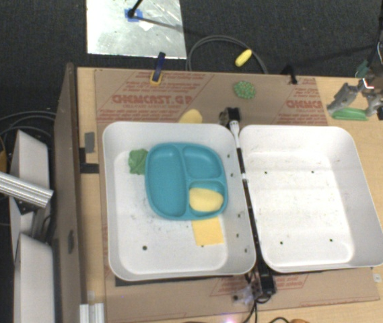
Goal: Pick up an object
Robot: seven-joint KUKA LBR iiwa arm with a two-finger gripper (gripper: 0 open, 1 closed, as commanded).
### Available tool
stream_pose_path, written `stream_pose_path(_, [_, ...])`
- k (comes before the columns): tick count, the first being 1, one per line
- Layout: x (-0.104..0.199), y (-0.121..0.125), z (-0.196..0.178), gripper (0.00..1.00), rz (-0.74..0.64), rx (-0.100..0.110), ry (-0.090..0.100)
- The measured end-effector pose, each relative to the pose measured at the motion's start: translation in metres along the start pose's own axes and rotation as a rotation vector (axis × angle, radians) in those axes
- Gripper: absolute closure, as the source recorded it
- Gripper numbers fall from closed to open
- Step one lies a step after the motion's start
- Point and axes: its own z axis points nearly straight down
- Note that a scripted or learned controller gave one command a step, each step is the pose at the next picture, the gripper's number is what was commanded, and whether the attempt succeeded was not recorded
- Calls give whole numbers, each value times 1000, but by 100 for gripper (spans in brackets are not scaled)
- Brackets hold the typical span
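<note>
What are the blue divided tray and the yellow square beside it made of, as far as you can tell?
The blue tray looks like moulded plastic: one even colour, rounded compartment walls, a soft sheen. The yellow square lies flat and matte with straight edges, probably a toy cheese slice of plastic or foam; the look leaves that open.

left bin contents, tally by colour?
Blue: 1, divided tray
Yellow: 2, rounded yellow piece in the tray's lower right compartment; flat yellow square on the bin floor below the tray
Green: 1, leafy piece at the tray's left edge
Total: 4
</note>
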Motion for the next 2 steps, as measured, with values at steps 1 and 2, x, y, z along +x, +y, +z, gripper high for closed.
stream_pose_path(1, [33,-18,108,0,-3,11,5])
stream_pose_path(2, [11,2,189,0,0,4,0])
